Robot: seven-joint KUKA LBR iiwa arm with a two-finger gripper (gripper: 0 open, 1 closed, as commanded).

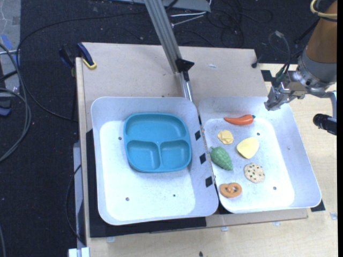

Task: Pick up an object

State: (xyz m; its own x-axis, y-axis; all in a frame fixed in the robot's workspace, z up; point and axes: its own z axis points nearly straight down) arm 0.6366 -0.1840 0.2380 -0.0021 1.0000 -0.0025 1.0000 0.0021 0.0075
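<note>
The right bin [300,159] holds several toy foods: an orange-red chili pepper [239,120], a small yellow piece [225,137], a yellow wedge [248,148], a green leafy piece [221,158], a chocolate-chip cookie [254,172] and a brown pretzel [231,189]. My gripper [272,101] hangs at the far right corner of this bin, up and to the right of the chili pepper, with its fingers pointing down. Nothing shows between the fingers.
A blue divided plate [157,142] lies in the left bin [107,197]. A metal pole [166,31] slants up from between the bins at the back. The wooden bench [134,68] stretches behind both bins.
</note>
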